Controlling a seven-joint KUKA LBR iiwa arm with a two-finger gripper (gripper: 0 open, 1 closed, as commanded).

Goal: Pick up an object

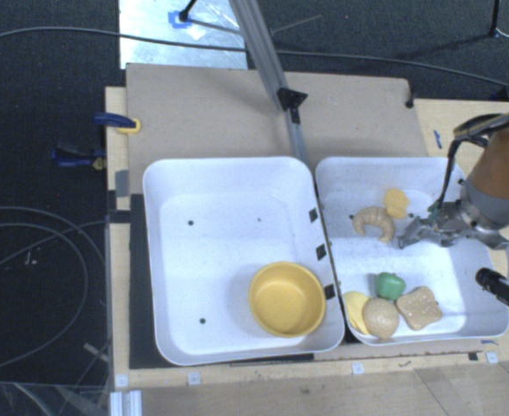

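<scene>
The bench (237,111) carries two shallow white bins side by side, and the arm (501,176) — grey, with its orange band above the wrist — reaches in from the right over the right bin (358,176). The left bin (176,180) lies well clear of the gripper, on its far side across the shared wall, and holds a yellow bowl (287,298) near its lower right corner. The gripper (407,235) hangs low inside the right bin, pointing toward the bin's middle; whether it is released or clenched I cannot tell from here, and nothing is seen in its grasp. Just beyond the gripper's tip, toward the dividing wall, lies a croissant (375,222), near but apart from it. A small yellow piece (396,202) sits just above and beside the tip, close to the croissant. Below the gripper, toward the near rim, four items cluster — a slice of toast (419,308), a round tan item like a potato (381,317) touching a yellow piece (355,305) against the dividing wall, and a green pepper (391,284), the closest of that group to the tool. A grey pole (263,50) slants across the bench, well away from the gripper.
</scene>
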